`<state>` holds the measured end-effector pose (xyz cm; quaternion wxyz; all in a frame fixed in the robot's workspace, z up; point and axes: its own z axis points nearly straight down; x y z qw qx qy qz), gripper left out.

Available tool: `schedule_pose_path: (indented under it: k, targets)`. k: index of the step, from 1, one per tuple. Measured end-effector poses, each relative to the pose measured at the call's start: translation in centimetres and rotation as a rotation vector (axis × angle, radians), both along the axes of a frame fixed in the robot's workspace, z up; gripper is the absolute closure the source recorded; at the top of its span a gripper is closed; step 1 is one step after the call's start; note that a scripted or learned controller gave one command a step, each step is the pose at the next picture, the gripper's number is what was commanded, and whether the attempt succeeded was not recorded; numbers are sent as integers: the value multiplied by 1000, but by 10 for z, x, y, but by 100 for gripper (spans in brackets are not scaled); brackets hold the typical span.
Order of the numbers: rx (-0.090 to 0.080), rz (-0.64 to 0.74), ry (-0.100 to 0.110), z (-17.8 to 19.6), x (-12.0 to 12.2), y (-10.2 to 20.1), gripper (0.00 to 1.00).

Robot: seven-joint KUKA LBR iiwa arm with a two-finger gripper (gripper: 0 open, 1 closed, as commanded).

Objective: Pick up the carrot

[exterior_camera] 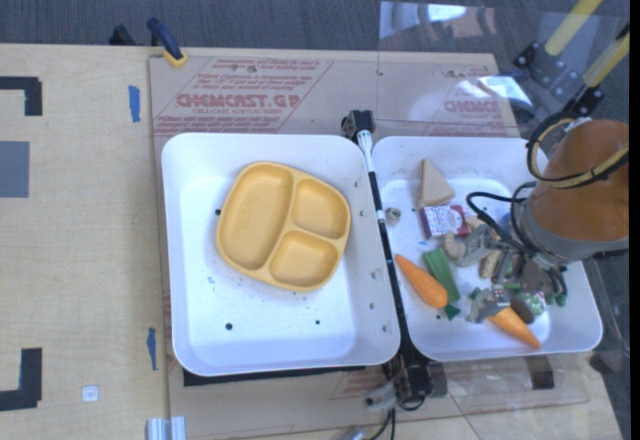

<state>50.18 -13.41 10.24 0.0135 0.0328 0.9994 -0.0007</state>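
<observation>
At the 3 o'clock side of the bench, the right bin (580,333) holds a cluster of small items, and the arm (585,193) enters over its 3 o'clock rim, orange band uppermost. The gripper (497,290) hangs low over the clutter near the bin's centre; its finger spacing cannot be determined among the overlapping items, and no item is visibly held between them. Two carrots are present. One carrot (421,282) lies toward 9 o'clock of the gripper, close to the divider between the bins, with its tip pointing to 10 o'clock. A second carrot (514,325) lies at 5 o'clock of the gripper, just beside it. A green piece (440,270) rests against the first carrot at its 2 o'clock side. A tan wedge (434,184) sits toward 12 o'clock in the same bin, with a maroon packet (440,220) just below it. The left bin (190,308) carries a yellow three-compartment plate (283,225) near its centre.
</observation>
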Motion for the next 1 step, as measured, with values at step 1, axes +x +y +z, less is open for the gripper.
schedule_pose_path:
  k: [1]
  targets:
    - [-6, 282, 9, -12, -16, 6, 0]
